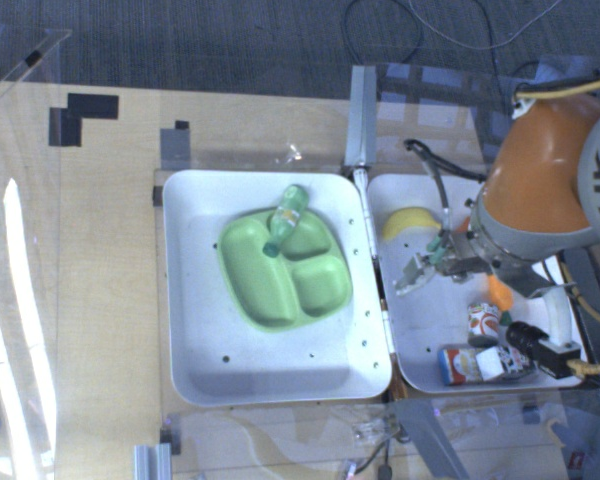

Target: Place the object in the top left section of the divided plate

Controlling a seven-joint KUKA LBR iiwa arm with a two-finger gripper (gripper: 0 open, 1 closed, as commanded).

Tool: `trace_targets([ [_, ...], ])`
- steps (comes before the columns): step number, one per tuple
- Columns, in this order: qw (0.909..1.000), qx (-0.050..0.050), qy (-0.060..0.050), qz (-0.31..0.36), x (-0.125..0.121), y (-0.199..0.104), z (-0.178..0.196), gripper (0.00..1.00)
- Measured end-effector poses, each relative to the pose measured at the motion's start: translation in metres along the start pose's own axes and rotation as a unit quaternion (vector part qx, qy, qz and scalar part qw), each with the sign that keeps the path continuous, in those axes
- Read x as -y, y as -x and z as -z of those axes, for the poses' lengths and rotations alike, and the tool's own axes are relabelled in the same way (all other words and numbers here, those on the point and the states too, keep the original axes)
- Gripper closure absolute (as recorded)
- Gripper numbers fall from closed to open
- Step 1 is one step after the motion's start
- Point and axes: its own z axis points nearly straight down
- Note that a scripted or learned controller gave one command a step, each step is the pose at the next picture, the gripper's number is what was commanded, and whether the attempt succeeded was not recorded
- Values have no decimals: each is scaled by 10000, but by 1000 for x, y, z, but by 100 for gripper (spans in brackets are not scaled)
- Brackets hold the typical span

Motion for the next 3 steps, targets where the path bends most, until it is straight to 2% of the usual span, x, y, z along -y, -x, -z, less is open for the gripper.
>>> trace_targets([
  [1, 10000, 2, 4, 17, -2, 0, 9, 100],
  [2, 9994, -3, -22, -348, 13, 47, -27, 100],
  [3, 9998, 2, -6, -193, -14, 41, -8, 100],
])
